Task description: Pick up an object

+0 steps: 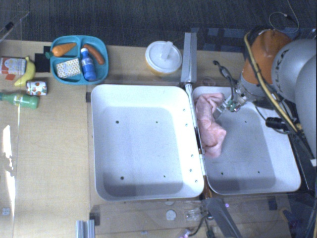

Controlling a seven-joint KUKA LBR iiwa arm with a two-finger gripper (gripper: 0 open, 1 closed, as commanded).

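A crumpled pink cloth (209,124) lies along the left wall of the right bin (257,182). My gripper (229,104) hangs over the upper part of that bin, just right of the cloth's top end and close to it. The arm's grey body and orange band come in from the upper right. Nothing shows between the gripper and the cloth that tells me they are joined.
The left bin (143,182) sits beside the right one, a metal divider between them. Behind the bins stand a white lidded cup (163,57) and a blue tray (79,58) of toy food. A banana, can and green bottle lie far left.
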